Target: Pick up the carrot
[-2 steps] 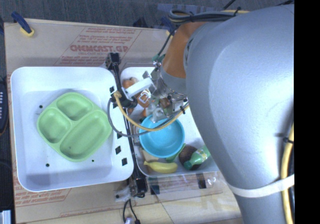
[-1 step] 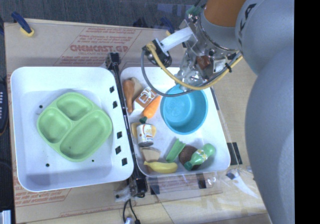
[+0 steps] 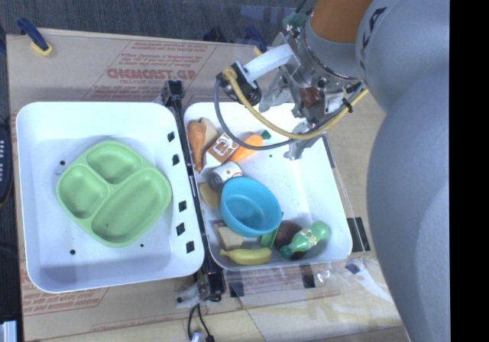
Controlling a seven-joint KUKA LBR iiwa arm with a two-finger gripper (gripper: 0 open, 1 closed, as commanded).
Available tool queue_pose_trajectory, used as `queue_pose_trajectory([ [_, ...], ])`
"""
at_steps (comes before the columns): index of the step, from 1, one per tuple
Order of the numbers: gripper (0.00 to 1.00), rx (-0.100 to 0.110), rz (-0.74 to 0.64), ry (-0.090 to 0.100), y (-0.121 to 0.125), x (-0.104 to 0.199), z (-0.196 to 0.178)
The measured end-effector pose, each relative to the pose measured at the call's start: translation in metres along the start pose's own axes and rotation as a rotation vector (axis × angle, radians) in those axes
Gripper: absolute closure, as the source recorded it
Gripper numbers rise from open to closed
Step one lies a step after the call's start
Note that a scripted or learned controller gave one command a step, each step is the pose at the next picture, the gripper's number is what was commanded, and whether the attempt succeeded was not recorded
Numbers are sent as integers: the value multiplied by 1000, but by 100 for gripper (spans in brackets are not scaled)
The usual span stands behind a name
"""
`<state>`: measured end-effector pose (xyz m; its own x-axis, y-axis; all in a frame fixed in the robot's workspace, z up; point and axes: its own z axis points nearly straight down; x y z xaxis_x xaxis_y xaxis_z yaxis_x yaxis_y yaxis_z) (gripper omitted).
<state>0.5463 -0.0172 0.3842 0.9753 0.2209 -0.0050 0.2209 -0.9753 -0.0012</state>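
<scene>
Camera view, from above at a slant: my claw (image 3: 306, 100) hangs over the far end of the right bin (image 3: 336, 203), wrapped in yellow and black cables, wrist bulk in front of it. Nothing shows between its tips. How wide it stands I cannot tell; cable loops and the mount hide that part.

Just below and left of the claw, the carrot (image 3: 246, 146). Orange, with a small green top pointing toward me, lying flat on the bin floor near the far wall. A small box with a brown label (image 3: 222, 147) overlaps its left end. Judgement: the free end by the green top is the better place to close on, since the box crowds the other.

Beside the box, against the bin's left wall, a tan and orange wedge, maybe a bread slice (image 3: 198, 140). Same colour family as the carrot, so worth not confusing.

Further toward the near end: a small can (image 3: 227, 173) touching the blue bowl (image 3: 250, 207), which sits in the middle and takes much of the floor. Beyond the bowl, a banana (image 3: 246, 256) along the near wall and a green bottle (image 3: 306, 240) lying on its side by a dark round thing.

Left bin (image 3: 38, 180) holds a green divided plate (image 3: 114, 192), well apart from my work.

Both bins rest on a cardboard sheet on the tabletop (image 3: 137, 66).

Judgement: the approach step, the grasp not made. I am above and slightly right of the target.
</scene>
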Motion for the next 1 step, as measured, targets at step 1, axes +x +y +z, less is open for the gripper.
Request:
queue_pose_trajectory([
  [1, 0, 5, -185, -8, 51, 7, 50],
])
